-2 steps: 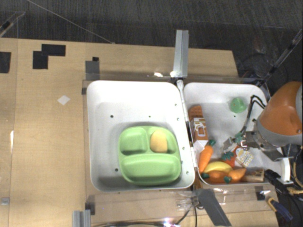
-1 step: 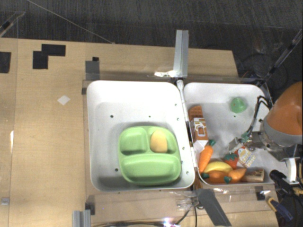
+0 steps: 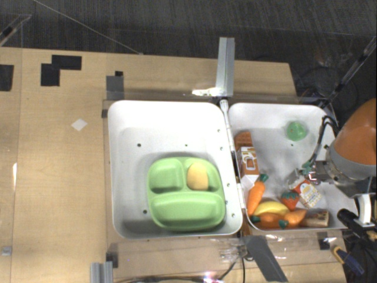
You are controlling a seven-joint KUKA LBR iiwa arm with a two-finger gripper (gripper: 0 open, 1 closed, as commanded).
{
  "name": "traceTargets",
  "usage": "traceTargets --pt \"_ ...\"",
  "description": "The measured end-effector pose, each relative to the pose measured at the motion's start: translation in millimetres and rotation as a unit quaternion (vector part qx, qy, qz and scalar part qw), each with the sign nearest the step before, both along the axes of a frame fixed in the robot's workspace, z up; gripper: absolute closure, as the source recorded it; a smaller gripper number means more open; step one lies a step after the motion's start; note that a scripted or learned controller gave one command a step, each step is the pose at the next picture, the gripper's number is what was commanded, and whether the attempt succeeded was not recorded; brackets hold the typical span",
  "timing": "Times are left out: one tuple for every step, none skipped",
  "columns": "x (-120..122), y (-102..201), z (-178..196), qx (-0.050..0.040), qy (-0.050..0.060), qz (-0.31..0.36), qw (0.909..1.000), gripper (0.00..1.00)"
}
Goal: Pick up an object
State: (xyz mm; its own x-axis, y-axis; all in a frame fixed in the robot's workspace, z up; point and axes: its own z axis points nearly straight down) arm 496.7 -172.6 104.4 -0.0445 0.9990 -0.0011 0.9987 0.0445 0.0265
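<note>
The gripper (image 3: pixel 306 178) is hanging low over the right bin (image 3: pixel 268 114), near its right wall, just above a small red-and-white packet (image 3: pixel 308 193). A toy carrot (image 3: pixel 255 194), banana (image 3: pixel 270 207) and other toys are crowding the near edge (open floor is lying behind). Its grip cannot be told.

A pale wooden bench (image 3: pixel 59 175) bearing black square markers (image 3: pixel 60 68) fills the lower view, with dark grey carpeted floor (image 3: pixel 177 10) beyond its far edge and a metal upright bracket (image 3: pixel 225 63) there.
</note>
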Motion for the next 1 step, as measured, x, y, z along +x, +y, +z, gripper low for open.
traceTargets --pt "42.2 33.5 103.9 -0.0008 0.01 0.016 0.9998 1.0"
